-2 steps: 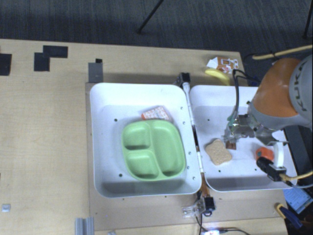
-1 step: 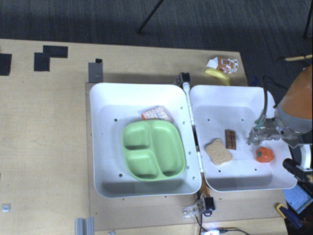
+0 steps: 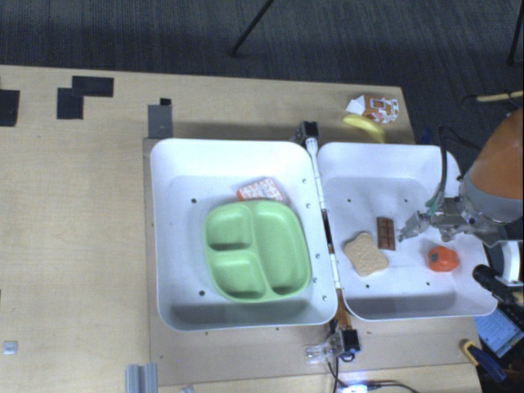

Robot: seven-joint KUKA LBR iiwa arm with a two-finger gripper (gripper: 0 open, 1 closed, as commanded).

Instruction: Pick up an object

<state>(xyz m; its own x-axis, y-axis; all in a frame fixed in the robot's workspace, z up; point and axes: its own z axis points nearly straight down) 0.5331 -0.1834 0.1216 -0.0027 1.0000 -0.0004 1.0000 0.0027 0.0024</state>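
The gripper point(image 3: 407, 228) reaches in from the right, over the right bin point(image 3: 409, 164). Its thin fingers point left, close to a brown bar, but whether they are spread or pressed together I cannot tell; nothing is seen between them.

The brown bar point(image 3: 385, 232) is small and dark, like a piece of chocolate, and lies near the middle of the right bin. Just beside it, to the lower left, lies a beige slice of toast point(image 3: 365, 254). An orange round toy point(image 3: 442, 258), perhaps a fruit, sits to the right, under the arm's wrist.

The left bin point(image 3: 172, 219) holds a green tray point(image 3: 255, 250) with three compartments. A small red-and-white packet point(image 3: 260, 190) touches the tray's upper edge.

On the bench behind the right bin lie a yellow banana point(image 3: 363, 126) and a small white-and-orange packet point(image 3: 375, 107).
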